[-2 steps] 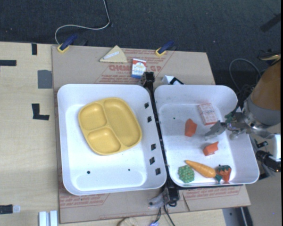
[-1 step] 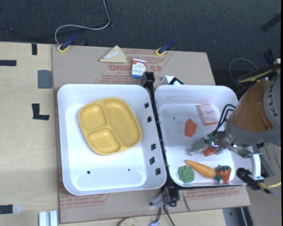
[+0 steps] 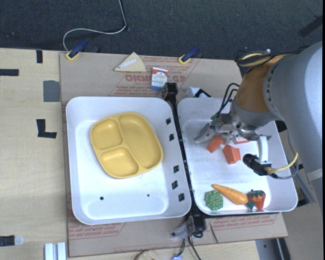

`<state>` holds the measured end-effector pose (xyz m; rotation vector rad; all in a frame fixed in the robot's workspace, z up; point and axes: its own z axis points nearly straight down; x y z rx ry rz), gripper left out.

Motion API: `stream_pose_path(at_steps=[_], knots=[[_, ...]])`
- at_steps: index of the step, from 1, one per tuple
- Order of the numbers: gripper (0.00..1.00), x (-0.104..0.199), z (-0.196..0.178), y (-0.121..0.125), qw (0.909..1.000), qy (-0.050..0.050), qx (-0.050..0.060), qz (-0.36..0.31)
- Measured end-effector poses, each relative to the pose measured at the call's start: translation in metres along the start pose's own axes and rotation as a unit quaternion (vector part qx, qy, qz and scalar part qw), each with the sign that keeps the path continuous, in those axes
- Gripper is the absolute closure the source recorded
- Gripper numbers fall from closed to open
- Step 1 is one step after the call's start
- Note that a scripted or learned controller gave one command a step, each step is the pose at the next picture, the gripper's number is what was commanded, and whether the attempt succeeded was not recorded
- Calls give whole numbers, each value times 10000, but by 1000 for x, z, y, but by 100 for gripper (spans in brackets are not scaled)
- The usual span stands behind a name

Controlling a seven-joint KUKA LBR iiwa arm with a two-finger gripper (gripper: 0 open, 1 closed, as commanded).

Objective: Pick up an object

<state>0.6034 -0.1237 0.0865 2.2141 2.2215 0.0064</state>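
My gripper [image 3: 221,138] is low over the back half of the right bin [image 3: 279,202] and stands open, its fingers [image 3: 202,136] spread left and right. A small orange-red block [image 3: 214,144] lies on the bin floor between the fingertips, not clamped. A second orange-red block [image 3: 232,154] lies just to its front right. Along the bin's front edge lie a carrot [image 3: 229,194], a green broccoli piece [image 3: 213,200] and a small red fruit with a green top [image 3: 256,199].
The left bin [image 3: 78,199] holds a yellow three-compartment plate [image 3: 125,144]. Behind the bins, a small red-and-white carton [image 3: 158,78] and a tan wedge [image 3: 131,63] lie on the cardboard. A black divider strip [image 3: 179,156] runs between the bins.
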Motion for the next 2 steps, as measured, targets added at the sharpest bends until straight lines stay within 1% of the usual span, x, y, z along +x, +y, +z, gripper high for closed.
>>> stream_pose_path(at_steps=[1, 2], knots=[[100, -1, -10, 0, 10000, -16, 1, -3], [100, 22, -48, -24, 10000, 8, 39, 7]])
